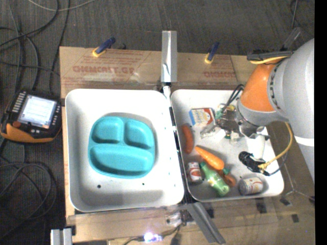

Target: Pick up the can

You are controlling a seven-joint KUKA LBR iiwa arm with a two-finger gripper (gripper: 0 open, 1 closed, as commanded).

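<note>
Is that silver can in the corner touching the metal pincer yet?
Apart. In the camera view the can lies at the right bin's near corner, while the pincer hovers farther back by the small carton, with bare bin floor between them.

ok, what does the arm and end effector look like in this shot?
The arm is bulky, rounded light grey with an orange band above the wrist. The end effector is a small metallic cluster with dark parts. A yellow cable loops below to a black connector.

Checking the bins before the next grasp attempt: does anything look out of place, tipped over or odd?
Nothing looks spilled or damaged. The can lies on its side in the right bin's near corner, and the green bottle lies flat beside the carrot.
</note>
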